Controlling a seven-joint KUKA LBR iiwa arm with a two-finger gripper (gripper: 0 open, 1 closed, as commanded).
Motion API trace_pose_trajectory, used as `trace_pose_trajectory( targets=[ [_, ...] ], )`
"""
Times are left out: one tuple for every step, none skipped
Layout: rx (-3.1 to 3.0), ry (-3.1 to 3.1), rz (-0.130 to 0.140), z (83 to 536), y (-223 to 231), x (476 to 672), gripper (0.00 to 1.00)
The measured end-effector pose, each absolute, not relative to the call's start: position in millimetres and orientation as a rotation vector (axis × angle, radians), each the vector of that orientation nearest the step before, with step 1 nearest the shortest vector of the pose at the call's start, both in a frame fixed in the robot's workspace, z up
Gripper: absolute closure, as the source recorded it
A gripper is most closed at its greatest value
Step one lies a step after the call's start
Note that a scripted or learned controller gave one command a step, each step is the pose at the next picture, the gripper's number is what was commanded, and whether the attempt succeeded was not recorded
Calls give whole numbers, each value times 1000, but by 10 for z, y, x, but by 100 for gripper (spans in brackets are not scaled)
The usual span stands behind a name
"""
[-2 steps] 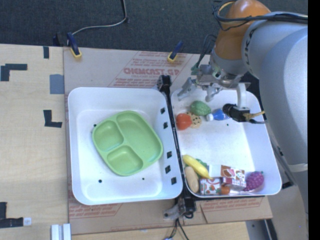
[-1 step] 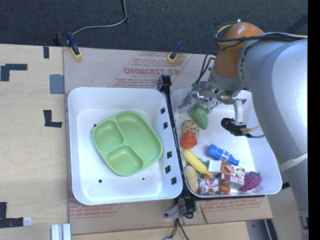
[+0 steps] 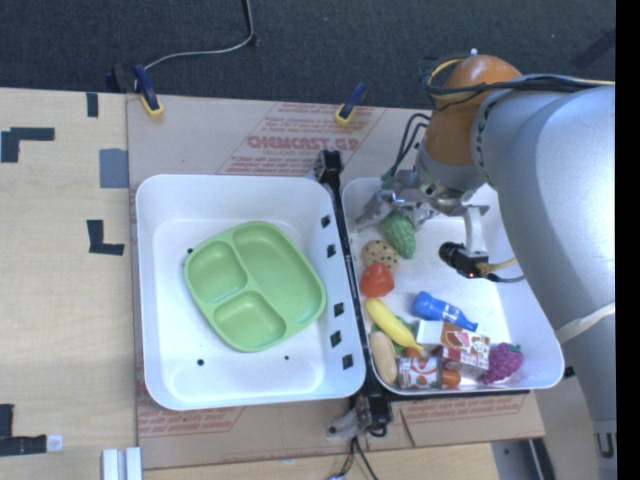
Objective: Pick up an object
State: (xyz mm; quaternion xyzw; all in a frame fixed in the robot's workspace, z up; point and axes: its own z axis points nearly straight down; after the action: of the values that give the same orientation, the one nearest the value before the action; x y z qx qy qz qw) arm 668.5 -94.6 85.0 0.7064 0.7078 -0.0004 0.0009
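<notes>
Brightness: evenly lit, fairly bright; the two white bins (image 3: pixel 150 298) near overexposure, little texture on their floors
Light source: diffuse, from above; no single hard beam
Shadows: soft and short; a faint one under the green tray (image 3: pixel 256 284), darker ones between the bins and under the arm (image 3: pixel 560 198)
Glare: a small highlight on the arm's orange band (image 3: pixel 478 76); pale sheen along its grey shell
Sharpness: moderate; small toys at the right bin's near end look soft, labels unreadable
Dark areas: carpet (image 3: pixel 300 18) at the top is dim and grainy
Distortion: bench edges slightly skewed by the slanted view
</notes>
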Motion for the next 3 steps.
trace_pose_trajectory(
  targets=[
    [2219,2222,-2,850,-941,6685,0],
    [2219,2222,-1,852,-994,6686,0],
    [2218,2222,-1,853,-1033,6687,0]
  ],
)
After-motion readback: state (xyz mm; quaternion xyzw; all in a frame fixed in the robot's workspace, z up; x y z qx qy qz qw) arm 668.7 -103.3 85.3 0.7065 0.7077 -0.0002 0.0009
